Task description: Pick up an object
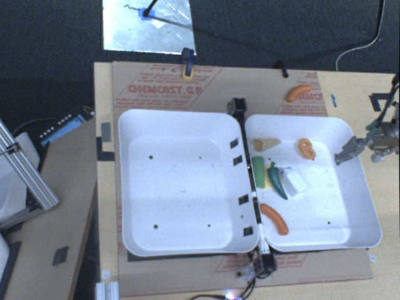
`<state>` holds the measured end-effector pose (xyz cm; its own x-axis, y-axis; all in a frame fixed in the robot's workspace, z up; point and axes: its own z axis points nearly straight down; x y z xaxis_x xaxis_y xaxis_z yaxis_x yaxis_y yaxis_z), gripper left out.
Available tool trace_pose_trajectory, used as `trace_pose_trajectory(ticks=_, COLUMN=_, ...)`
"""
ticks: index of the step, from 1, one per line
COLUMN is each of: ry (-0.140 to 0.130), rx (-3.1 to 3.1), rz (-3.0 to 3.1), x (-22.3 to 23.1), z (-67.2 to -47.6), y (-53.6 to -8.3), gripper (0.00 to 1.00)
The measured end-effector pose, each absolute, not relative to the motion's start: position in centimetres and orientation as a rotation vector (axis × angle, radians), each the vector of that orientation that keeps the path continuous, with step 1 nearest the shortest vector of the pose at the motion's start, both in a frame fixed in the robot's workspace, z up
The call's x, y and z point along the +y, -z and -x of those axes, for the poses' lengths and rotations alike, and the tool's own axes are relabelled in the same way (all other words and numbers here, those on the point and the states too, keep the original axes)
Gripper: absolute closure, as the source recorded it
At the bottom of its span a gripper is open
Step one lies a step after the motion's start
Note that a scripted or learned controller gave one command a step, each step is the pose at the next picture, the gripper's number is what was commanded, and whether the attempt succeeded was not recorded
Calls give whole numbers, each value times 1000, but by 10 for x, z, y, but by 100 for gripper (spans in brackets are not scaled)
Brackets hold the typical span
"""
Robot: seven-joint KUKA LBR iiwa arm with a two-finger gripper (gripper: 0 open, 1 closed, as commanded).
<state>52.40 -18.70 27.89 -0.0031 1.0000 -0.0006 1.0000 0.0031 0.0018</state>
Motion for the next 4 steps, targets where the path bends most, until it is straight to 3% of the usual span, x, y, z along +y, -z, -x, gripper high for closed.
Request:
trace_pose_trajectory(ticks=1, ry=-5, rx=2226, rz=-2210, x=-187, z=-525, y=-290, gripper=100)
trace_pose_trajectory(ticks=2, ry=2, rx=2222, rz=-2221, x=-207, z=-537, y=-247, gripper=100)
trace_pose_trajectory(ticks=3, ry=3, rx=2235, rz=-2220, x=-150, z=-506, y=-163, gripper=100)
trace_pose_trajectory(ticks=4, ry=-4, rx=2227, rz=-2209, x=-107, z=-548, y=-111, gripper=100)
